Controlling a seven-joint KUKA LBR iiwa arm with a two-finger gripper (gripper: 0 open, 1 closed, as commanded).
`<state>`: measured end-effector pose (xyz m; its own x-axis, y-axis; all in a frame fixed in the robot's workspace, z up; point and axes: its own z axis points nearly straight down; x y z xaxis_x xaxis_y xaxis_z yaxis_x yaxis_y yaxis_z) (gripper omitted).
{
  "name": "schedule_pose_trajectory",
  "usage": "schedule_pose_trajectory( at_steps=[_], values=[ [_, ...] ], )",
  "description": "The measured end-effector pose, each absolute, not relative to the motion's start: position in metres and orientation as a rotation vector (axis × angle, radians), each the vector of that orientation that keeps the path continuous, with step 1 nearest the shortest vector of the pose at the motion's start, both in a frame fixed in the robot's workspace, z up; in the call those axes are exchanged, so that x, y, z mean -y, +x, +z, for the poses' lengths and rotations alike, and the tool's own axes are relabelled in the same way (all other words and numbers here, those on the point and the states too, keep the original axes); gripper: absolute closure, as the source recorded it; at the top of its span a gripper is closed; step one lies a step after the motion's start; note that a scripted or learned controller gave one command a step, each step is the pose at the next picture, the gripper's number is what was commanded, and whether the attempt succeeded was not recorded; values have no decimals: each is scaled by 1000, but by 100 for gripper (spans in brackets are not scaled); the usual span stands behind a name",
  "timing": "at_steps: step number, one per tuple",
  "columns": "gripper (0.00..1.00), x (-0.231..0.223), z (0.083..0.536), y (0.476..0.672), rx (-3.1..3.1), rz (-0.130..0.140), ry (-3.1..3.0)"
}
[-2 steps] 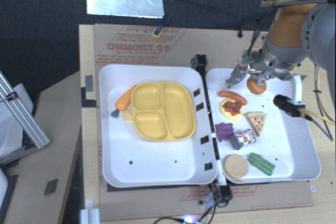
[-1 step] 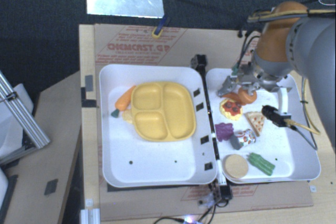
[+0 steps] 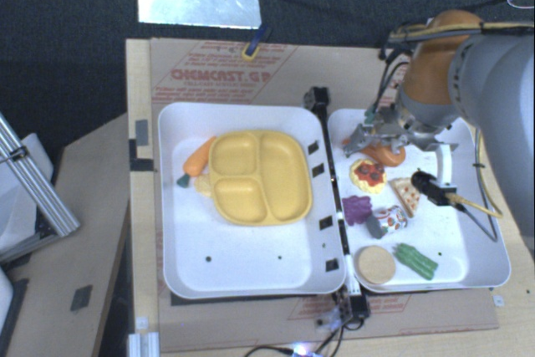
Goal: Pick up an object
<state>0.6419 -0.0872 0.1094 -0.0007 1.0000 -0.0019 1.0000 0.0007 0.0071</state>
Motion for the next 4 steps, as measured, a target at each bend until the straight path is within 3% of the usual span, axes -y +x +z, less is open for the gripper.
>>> schedule_pose_trajectory(
  at_steps=[1,3,4],
  values=[
    [100,87,118,642,-2220,5,2217],
    [100,92,218,635,-2224,4,2215],
    [100,36,225,634,-2230,4,2212]
  ],
)
